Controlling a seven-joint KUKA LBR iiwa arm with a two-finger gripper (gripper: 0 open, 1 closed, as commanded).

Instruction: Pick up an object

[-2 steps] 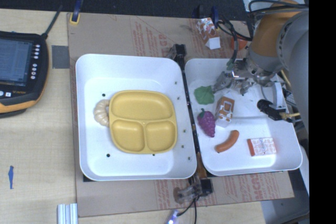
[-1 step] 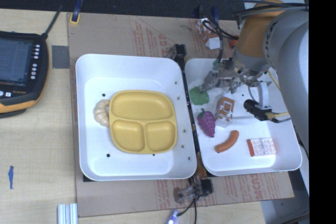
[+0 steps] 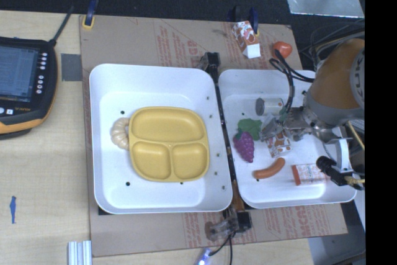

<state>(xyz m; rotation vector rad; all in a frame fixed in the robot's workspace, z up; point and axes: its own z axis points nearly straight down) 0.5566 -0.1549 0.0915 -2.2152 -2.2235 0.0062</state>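
While the pincer (image 3: 277,133) sits over a carton (image 3: 280,143), grip unclear, sausage (image 3: 269,169) lies w/ long axis lower-left to upper-right.

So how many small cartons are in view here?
3. One carton stands on the cardboard above the right bin; one lies mid-bin under the gripper; one lies near the bin's lower right. The arm may hide others.

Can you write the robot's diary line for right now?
pincer low in right bin | over small carton | grapes, sausage lying loose
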